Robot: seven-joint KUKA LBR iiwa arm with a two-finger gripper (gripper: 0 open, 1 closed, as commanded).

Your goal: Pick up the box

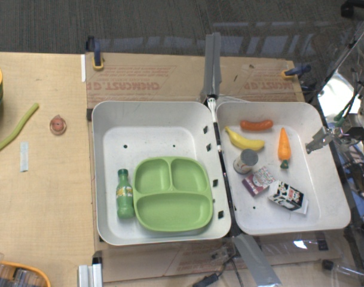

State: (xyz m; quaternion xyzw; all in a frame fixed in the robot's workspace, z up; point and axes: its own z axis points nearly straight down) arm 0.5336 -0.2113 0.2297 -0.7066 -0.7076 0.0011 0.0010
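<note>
The box [259, 180] lies in the right bin [325, 217], low of centre, touching the can [248, 160] and just beside the black-and-white carton [288, 197]. My end effector [318, 141] sits at the bin's right rim; I cannot tell its state. I judge the approach not yet begun: next, travel left and descend. Open room lies below the box.

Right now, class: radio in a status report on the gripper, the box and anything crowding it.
Gripper over right bin's right edge, holding nothing. Black-and-white box lies flat, right bin, untouched. Purple packet close on its left; carrot further back.
</note>
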